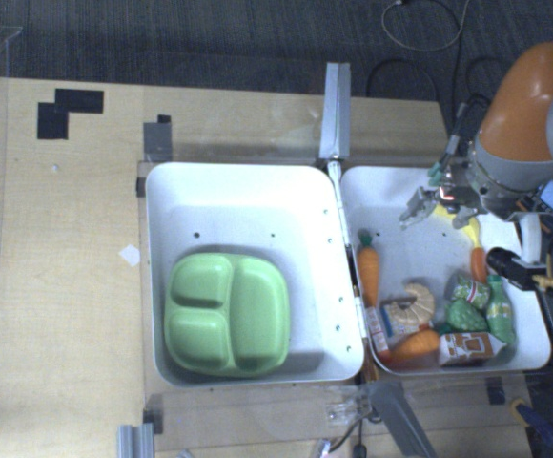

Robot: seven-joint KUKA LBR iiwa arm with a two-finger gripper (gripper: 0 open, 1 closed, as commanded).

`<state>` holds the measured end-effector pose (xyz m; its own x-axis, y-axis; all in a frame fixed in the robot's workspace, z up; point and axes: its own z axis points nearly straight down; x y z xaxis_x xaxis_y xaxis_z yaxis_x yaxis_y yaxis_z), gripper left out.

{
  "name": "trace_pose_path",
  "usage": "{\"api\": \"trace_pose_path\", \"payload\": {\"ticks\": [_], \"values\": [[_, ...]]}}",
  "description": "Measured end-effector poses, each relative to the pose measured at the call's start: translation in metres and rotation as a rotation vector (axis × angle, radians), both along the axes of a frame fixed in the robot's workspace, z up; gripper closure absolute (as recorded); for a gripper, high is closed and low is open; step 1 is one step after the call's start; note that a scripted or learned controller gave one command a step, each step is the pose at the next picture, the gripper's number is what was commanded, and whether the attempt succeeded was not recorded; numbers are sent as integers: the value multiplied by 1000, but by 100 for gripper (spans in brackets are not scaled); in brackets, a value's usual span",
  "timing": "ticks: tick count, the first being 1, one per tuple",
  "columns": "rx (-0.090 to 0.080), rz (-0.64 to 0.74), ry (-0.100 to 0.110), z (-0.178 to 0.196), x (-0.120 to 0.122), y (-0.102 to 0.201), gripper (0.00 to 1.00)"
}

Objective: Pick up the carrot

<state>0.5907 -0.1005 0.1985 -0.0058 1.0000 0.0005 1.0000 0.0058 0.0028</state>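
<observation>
Overhead, your gripper [427, 203] hung with its metal fingers spread wide, gripping nothing, above the right bin [391, 184]. One tapered orange carrot [368, 270] with a green top lay against that bin's left wall; one smooth green three-compartment tray [227, 313] sat in the left bin [210, 189].

The carrot [368, 270] lay against the right bin's left wall [345, 246], so access from that side was blocked. Open floor [415, 251] was left to its right and above. Below it, packed food items [439, 327] crowded the bin's lower end.
</observation>
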Motion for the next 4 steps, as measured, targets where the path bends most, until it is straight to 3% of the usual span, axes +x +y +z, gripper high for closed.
{"api": "trace_pose_path", "payload": {"ticks": [1, 2, 3, 4], "values": [[-1, 197, -2, -13, -45, 65, 0], [-1, 578, -3, -13, -88, 123, 0], [-2, 559, -3, -13, -102, 79, 0], [-4, 928, -3, -13, -102, 51, 0]]}}
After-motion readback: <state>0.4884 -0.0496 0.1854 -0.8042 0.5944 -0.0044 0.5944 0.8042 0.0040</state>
